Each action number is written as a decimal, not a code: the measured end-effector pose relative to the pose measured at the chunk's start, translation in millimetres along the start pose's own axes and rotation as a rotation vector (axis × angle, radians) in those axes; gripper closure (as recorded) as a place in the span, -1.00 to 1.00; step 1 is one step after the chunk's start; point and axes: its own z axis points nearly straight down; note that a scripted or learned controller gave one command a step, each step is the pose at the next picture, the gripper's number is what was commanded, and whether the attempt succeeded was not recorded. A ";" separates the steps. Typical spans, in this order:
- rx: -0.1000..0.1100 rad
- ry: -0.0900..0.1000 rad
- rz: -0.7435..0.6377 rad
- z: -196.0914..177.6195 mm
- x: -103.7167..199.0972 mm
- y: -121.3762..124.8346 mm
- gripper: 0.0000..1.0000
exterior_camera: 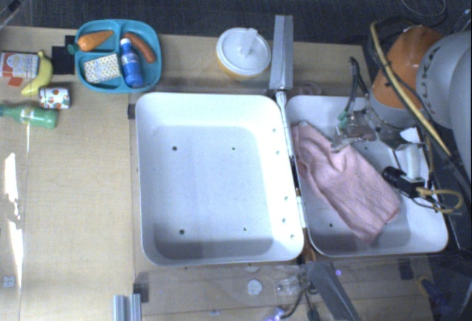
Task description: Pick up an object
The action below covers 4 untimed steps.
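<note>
Landmark: right bin, white, shallow, rounded corners; all places below are given from it.
Writing: none I can read. A small carton and a patterned can, far left of the right bin on the wooden bench, carry print too small to make out.
Pink cloth: soft, crumpled, lying inside the right bin, from its upper left corner down toward its middle.
My gripper: low over the right bin's upper part, at the cloth's top edge. Hard to resolve against cables and metal; I cannot tell how it is set, or whether it has any cloth.
Left bin: touching the right bin's left wall, same white shell, small dark holes in the floor.
Blue tray: far upper left of the right bin, divided, holding toy foods.
Lidded cup: round, white over yellow, just above the right bin's upper left.
Cut off: my arm, grey with orange, runs out of view at the right bin's upper right.
</note>
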 end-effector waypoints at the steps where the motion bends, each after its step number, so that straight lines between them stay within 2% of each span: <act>1: 0.012 0.007 -0.617 -83.3 45.3 55.0 1.00; 2: 0.015 0.007 -0.456 -82.5 74.2 37.2 1.00; 3: 0.014 0.007 -0.456 -82.7 74.0 37.4 -1.00; 4: 0.016 0.005 -0.374 -10.2 4.7 5.7 -1.00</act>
